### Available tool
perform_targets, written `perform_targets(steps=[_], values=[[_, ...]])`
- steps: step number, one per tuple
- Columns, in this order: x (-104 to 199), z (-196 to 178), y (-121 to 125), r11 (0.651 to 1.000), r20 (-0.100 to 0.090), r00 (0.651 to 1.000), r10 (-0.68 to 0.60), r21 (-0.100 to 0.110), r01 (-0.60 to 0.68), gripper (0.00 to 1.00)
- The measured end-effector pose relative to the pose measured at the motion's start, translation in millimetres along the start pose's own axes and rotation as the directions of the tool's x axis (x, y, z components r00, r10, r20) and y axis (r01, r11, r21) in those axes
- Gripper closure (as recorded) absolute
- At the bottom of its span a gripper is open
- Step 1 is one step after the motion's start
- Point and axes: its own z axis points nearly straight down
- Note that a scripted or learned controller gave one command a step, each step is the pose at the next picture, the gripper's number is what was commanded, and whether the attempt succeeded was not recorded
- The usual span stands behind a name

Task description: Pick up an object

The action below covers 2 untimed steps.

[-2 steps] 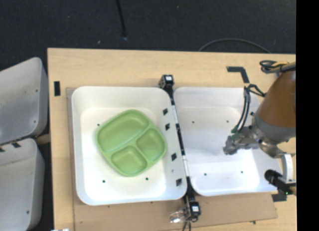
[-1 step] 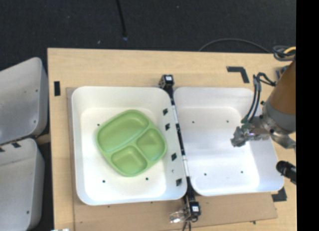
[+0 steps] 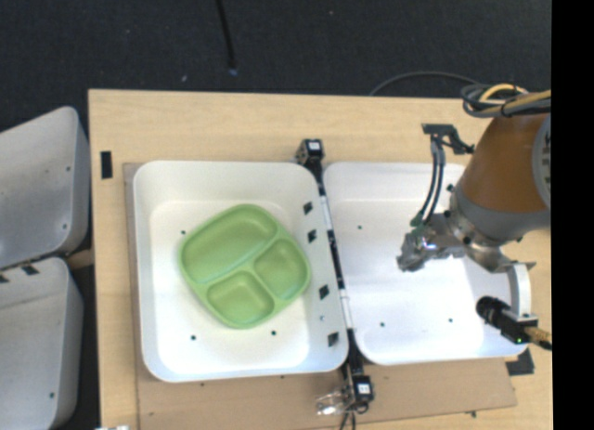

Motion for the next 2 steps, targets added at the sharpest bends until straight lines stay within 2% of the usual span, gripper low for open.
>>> perform_targets(steps=[1, 2], values=[[61.2, -9.9, 4.1, 1.000, -0.001, 1.000, -0.002, -0.002, 0.002, 1.00], [108.0, -23.3, 13.6, 1.000, 0.000, 1.000, 0.000, -0.001, 0.000, 1.00]])
